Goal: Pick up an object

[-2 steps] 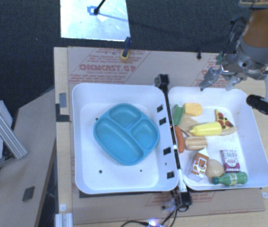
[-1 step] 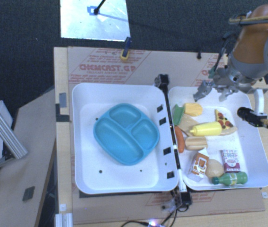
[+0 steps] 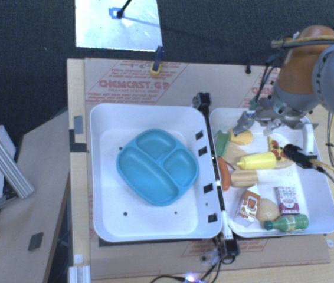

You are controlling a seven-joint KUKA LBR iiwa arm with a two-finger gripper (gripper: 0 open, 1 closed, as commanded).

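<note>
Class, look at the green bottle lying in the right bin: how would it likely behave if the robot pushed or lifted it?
The green bottle lies on its side and looks round, so a push would probably roll it. Its surface looks smooth, maybe slippery for a grasp. It sits by the bin's near wall, beside a potato, which could crowd the approach.

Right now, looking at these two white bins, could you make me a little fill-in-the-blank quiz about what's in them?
1. The divided tray in the left bin is coloured ____.
2. The green bottle lies in the ____ bin.
3. The band above the arm's wrist is coloured ____.
4. The red carrot-like piece lies along the right bin's ____ wall.

Missing words: blue; right; orange; left
</note>
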